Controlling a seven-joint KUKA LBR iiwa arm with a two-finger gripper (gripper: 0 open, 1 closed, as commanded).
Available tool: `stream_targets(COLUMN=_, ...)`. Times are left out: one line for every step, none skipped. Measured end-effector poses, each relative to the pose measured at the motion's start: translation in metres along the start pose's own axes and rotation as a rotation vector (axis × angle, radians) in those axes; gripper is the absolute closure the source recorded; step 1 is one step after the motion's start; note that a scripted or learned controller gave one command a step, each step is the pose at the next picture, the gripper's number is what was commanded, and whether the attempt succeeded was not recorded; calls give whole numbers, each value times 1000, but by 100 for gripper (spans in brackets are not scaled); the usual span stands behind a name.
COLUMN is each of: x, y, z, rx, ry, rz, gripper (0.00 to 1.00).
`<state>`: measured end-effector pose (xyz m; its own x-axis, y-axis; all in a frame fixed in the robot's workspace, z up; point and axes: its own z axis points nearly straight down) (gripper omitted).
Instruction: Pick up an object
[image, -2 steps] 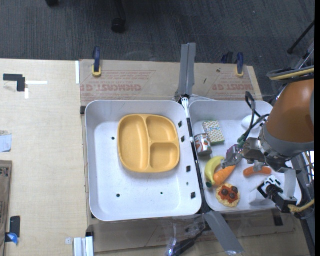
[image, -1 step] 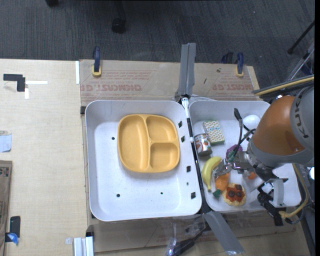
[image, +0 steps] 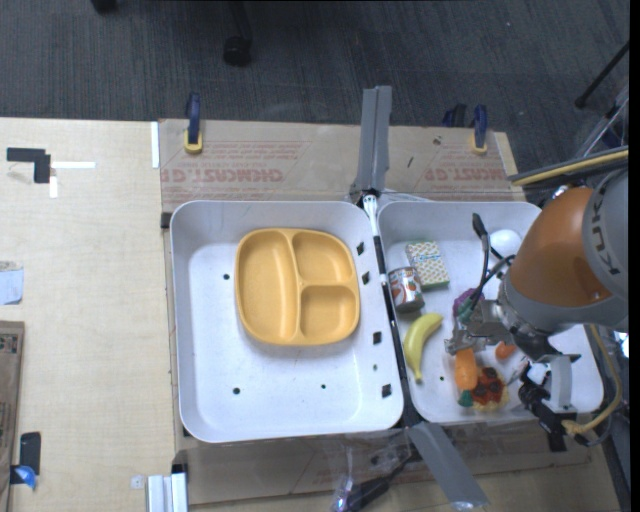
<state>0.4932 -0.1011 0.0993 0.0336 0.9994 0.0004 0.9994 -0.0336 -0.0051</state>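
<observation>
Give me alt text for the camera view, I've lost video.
The grey arm's gripper hangs over the right white bin, above an orange carrot-shaped toy, near a yellow banana, small red can and green patterned box. The left white bin holds a yellow three-compartment plastic plate.

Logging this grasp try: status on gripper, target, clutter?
Gripper low in right bin, fingers unreadable. Carrot just below it. Banana, can crowd its left.

Arm (image: 585, 265) hiding right bin's (image: 440, 212) contents

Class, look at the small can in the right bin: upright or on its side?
On its side: the can shows its length, beside the banana.
</observation>
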Motion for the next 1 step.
stream_targets(x=33, y=30, z=-147, rx=-2, ry=-2, rz=31, gripper=100)
